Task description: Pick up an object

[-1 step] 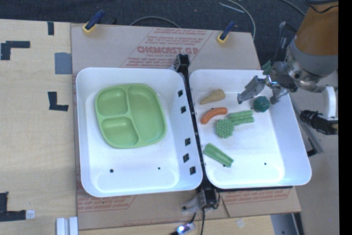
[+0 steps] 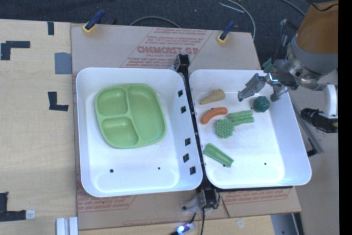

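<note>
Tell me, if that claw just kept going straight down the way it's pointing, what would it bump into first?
Most likely the dark green ball in the right bin. The gripper hangs just above it, aimed downward, though a single slanted view leaves height unclear, so it might graze past onto the white bin floor beside it.

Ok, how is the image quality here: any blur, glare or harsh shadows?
Camera view: lighting even, shadows soft. The glossy white right bin shows mild sheen, no blown-out glare. The grey two-finger gripper looks slightly soft, as does the small dark green round toy beside it; the light green divided plate is sharp.
</note>
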